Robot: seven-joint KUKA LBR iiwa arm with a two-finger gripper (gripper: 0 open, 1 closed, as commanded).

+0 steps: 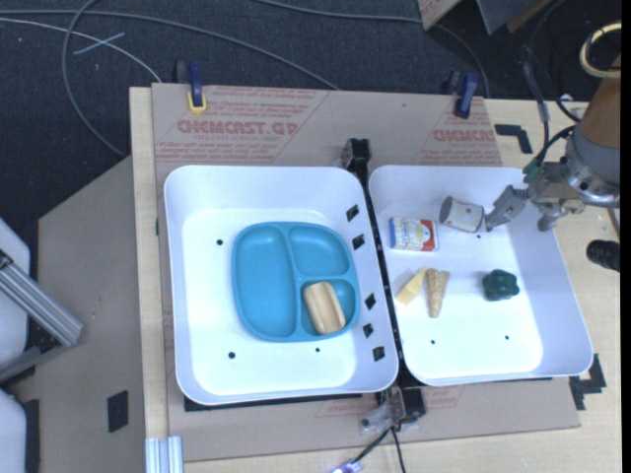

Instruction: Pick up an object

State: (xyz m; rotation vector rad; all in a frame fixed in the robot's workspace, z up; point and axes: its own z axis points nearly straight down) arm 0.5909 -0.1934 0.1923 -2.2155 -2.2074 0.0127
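My jaws (523, 203) hung over the upper right corner of the right bin (552, 358), two grey metal fingers splayed apart with nothing between them. The left finger (501, 208) slanted down toward a small grey block (460, 213), a dull angular piece lying just beside that fingertip; I could not tell whether they touched. Behind the jaws the arm (598, 131) showed its orange band at the frame's right edge.

Further left in the same bin lay a small white packet (411, 234) with red and blue print, flat and rectangular. Below it were two pale wedges, a yellowish one (409, 286) and a tan cone-like one (436, 292), close together but apart. To their right sat a dark green lump (500, 284), rounded and knobbly, well clear of the rest.

The left bin (197, 363), smooth white plastic with rounded corners, held a blue tray (266, 274) with three compartments. A tan, loaf-shaped roll (323, 305) lay in its lower right compartment.

Both bins rested on a cardboard-covered table (256, 116) with red lettering, pinned at the far edge by two blue clamps (195, 85).
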